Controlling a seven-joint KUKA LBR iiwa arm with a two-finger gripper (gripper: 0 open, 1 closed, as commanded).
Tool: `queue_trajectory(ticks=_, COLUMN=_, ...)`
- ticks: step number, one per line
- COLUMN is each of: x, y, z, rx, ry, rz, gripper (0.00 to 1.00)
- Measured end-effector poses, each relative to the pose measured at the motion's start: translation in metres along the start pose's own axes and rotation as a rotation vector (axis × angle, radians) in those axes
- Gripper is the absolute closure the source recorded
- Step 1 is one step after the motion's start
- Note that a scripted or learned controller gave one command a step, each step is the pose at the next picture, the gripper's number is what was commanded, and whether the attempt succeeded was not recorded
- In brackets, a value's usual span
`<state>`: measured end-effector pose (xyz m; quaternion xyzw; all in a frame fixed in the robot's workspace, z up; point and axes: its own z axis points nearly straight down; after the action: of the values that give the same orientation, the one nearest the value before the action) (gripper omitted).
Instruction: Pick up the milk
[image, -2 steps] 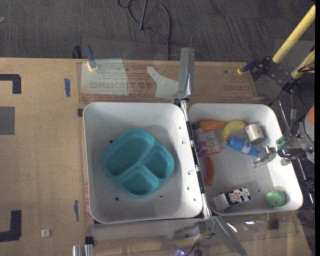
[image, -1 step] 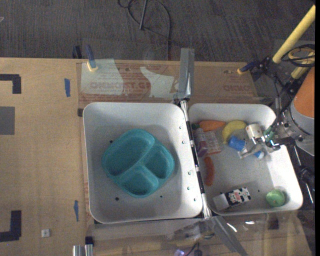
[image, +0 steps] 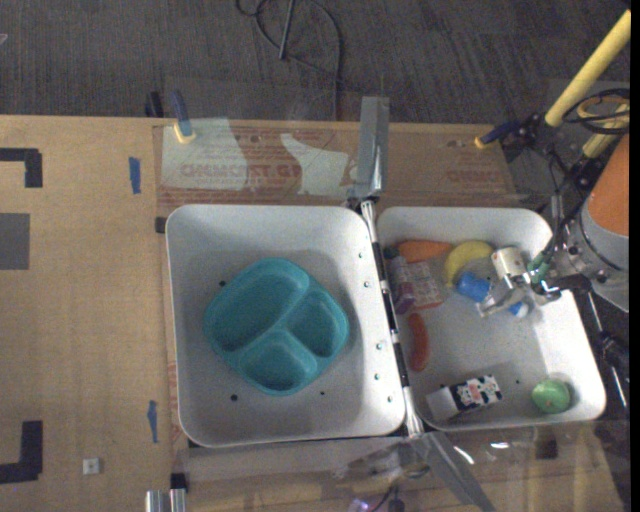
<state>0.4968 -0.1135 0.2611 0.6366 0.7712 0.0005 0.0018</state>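
The milk (image: 466, 396) is a small white carton with black cow patches, lying on its side near the front edge of the right bin (image: 570, 330). My gripper (image: 505, 285) hangs over the back half of that bin, well behind the milk and apart from it. It sits just over a blue object (image: 473, 287) beside a yellow lemon (image: 467, 258). The arm comes in from the right, and its orange band (image: 612, 195) is at the frame's edge.
The right bin also holds an orange carrot (image: 425, 250), a purple-and-white packet (image: 415, 285), a red sausage (image: 419, 342) and a green round fruit (image: 550, 395). A teal divided plate (image: 277, 325) lies in the left bin (image: 190, 260).
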Motion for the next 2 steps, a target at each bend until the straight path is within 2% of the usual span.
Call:
queue_trajectory(ticks=1, x=0.002, y=-0.018, z=0.145, rx=0.003, ry=0.003, rz=-0.087, gripper=0.0)
queue_trajectory(ticks=2, x=-0.006, y=-0.019, z=0.086, rx=0.001, ry=0.001, rz=0.028, gripper=0.0)
